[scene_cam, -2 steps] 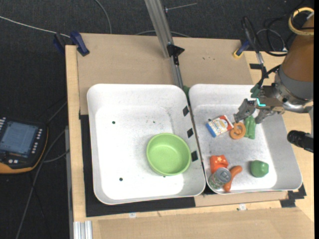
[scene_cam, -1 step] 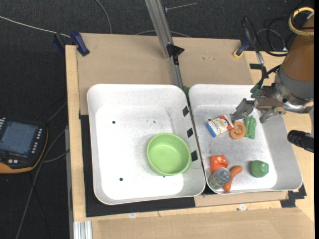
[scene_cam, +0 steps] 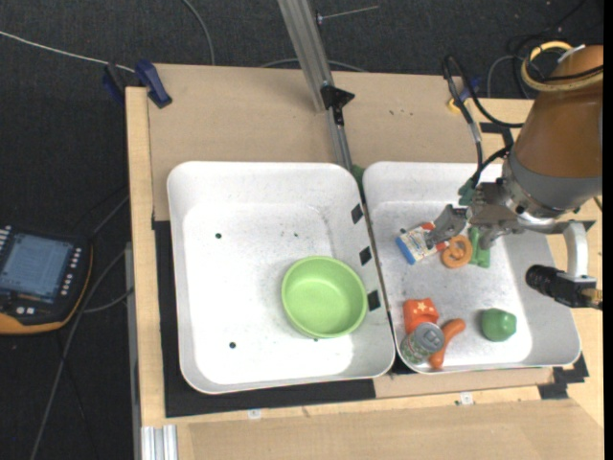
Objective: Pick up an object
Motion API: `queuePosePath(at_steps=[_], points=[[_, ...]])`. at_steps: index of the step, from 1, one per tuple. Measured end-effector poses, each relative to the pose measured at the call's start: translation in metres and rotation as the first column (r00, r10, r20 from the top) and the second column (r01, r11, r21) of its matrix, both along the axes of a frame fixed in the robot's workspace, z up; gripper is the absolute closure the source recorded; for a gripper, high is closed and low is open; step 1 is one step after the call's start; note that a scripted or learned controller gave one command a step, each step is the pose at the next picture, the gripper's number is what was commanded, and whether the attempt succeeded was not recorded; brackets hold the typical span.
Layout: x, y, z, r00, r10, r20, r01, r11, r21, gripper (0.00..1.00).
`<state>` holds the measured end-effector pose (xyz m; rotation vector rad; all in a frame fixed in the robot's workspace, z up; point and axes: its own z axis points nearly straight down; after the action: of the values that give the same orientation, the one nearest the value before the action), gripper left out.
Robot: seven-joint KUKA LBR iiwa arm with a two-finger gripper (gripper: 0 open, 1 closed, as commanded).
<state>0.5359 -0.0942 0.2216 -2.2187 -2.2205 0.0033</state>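
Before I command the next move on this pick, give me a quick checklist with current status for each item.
1. End effector over the right bin: ok.
2. Candidate nearby: orange ring and blue-and-white item lie just beside it: ok.
3. Object secured between the fingers: cannot tell.
4. Other right-bin items, green ball and orange block, apart from the end effector: ok.
5. Green bowl sits alone in the left bin, out of the way: ok.

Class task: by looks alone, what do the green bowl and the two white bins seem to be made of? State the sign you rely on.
Green bowl: probably plastic, one even lime colour with a soft sheen on its smooth rim.
White bins: likely thin moulded plastic, judging by rounded corners and matte, speckled walls; the look leaves it open.
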Motion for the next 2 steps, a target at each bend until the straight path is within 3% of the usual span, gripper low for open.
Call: queuePosePath(at_steps=[2], points=[[-0.008, -0.009, -0.087, 1.000, -0.001, 0.000, 0.001, 1.000, 0.000, 0.00]])
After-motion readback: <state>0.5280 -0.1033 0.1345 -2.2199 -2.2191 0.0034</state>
